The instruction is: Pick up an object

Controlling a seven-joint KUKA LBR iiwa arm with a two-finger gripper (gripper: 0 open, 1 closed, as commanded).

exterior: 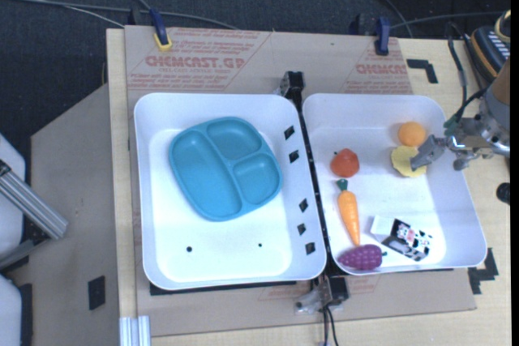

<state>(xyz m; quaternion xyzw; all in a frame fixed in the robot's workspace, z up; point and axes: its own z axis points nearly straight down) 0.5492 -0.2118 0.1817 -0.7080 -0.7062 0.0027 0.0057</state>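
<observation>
The right bin (454,207) holds an orange ball (412,133), a yellow piece (402,161), a red tomato (345,163), a carrot (349,212), a purple grape bunch (361,258) and a small black-and-white box (405,237). My gripper (440,159) hangs over the bin's right side, just right of the yellow piece and below the orange ball. It is open; one fingertip (420,160) reaches the yellow piece's right edge and the other sits near the bin's rim. Nothing is between the fingers.
The left bin (154,174) holds a blue divided plate (225,167). A black divider with clips (302,174) runs between the bins. Clamps (160,35) hold the board at the back. The arm (499,105) comes in from the right edge.
</observation>
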